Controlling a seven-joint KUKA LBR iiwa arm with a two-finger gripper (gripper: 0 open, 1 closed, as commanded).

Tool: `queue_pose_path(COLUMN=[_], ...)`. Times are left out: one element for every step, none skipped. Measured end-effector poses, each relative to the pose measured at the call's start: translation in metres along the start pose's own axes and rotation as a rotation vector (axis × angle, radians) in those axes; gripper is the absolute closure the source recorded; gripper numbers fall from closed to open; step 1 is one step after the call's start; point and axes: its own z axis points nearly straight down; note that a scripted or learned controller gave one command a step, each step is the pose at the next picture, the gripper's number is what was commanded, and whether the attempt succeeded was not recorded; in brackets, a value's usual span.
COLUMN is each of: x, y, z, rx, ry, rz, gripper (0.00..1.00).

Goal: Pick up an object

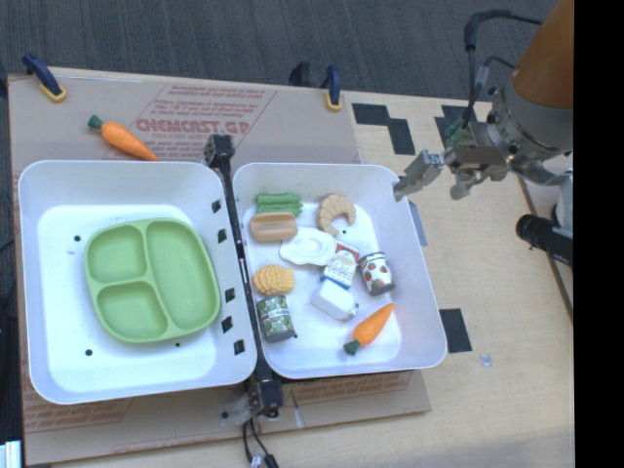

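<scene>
End effector (441,175) fingers spread apart, holding nothing, hovering just off the right bin (421,261) top-right corner. Glossy plastic toy food inside: ridged croissant (337,212), hot dog (273,226), knobbly corn (274,280), tapered carrot (370,327) near the bottom-right corner.

Dark grey carpet floor (195,18); tan bench (487,398); cardboard sheet (283,115) clamped.

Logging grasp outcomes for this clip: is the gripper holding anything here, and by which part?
Nothing is held. The gripper is open beside the right bin's upper right corner, with nothing between its fingers.
</scene>
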Motion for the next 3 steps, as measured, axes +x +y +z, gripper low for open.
queue_pose_path(x=[0.029,-0.006,0.05], y=[-0.057,-0.066,-0.053], z=[0.002,0.255,0.28], rx=[-0.001,0.007,0.005], ry=[0.0,0.003,0.002], rz=[0.0,-0.001,-0.003], gripper=[0.0,0.0,0.0])
